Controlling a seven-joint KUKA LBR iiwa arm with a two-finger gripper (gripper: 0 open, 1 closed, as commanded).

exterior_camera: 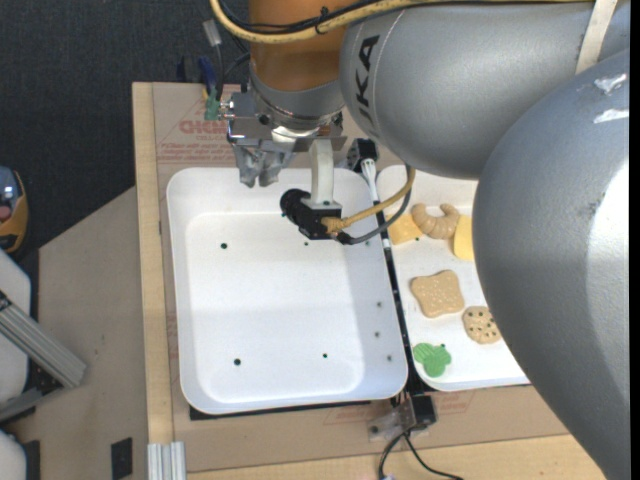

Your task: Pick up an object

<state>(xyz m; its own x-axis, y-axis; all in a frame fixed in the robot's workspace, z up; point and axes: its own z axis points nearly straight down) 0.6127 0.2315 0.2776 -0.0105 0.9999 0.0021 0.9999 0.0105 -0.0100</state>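
My gripper (258,176) hangs over the far left corner of the left white bin (200,298), just inside its back rim. Its two grey fingers point down, are shut, and nothing shows between them. The objects lie in the right bin (480,373), apart from the gripper: a tan square cracker (437,293), a round chocolate-chip cookie (481,324), a small green piece (432,357), a tan curved piece (437,220) and a yellow piece (405,230) by the dividing wall. The large grey arm hides most of the right bin.
The left bin's floor is bare white with a few small dark dots. A dark divider (392,278) separates the two bins. Brown board (150,268) surrounds the bins, with metal parts at the far left edge.
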